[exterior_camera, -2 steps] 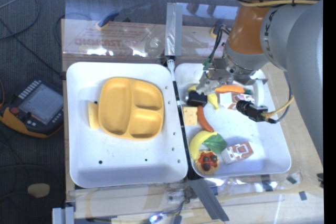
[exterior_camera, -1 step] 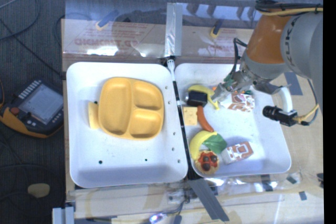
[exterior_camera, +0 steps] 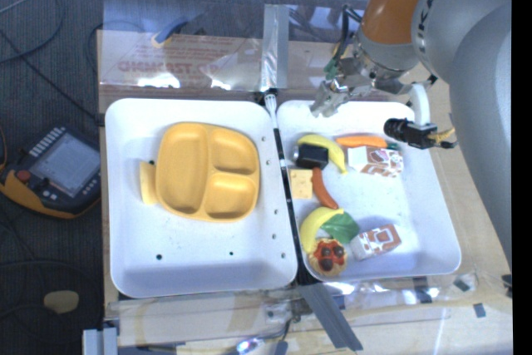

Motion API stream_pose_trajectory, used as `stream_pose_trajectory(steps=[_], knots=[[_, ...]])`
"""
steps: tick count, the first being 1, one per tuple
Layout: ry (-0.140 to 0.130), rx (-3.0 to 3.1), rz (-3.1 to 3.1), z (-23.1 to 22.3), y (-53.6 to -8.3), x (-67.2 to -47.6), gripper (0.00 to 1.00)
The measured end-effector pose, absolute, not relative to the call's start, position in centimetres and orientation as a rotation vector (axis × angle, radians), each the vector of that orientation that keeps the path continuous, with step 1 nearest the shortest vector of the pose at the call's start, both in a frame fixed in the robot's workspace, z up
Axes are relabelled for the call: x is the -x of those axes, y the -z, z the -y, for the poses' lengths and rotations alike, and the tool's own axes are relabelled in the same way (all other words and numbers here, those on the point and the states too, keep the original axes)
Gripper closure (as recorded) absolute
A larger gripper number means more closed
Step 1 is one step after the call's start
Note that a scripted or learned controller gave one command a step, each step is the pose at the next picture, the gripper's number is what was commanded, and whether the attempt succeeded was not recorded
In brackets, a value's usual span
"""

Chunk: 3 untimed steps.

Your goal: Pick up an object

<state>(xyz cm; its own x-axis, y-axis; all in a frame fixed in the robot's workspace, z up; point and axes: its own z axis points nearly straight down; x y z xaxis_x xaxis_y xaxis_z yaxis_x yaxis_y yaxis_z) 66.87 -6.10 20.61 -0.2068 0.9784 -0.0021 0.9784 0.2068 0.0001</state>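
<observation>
My gripper hangs over the back rim of the right bin, with the orange-banded wrist above and behind it. I see nothing in it. Just in front of it in the bin lie a yellow banana with a black block against it, an orange carrot and a white-and-red carton. Nearer the front are an orange stick, a yellow block, a yellow-green fruit, a red-and-black toy and a small white-and-red box.
The left bin holds a yellow divided tray. A black cylinder sticks out over the right bin's back right rim. A clear plastic sheet lies behind the bins. A pendant rests on the floor at left.
</observation>
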Motion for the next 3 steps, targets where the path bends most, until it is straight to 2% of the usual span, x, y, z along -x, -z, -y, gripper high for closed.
stream_pose_trajectory(steps=[1,2,3], knots=[[0.006,-1.767,-2.596,13.8,-18.2,-65.5,1.0],[0.006,-1.767,-2.595,13.8,-18.2,-65.5,0.0],[-0.019,-1.608,-2.664,14.4,-11.8,-64.8,0.0]])
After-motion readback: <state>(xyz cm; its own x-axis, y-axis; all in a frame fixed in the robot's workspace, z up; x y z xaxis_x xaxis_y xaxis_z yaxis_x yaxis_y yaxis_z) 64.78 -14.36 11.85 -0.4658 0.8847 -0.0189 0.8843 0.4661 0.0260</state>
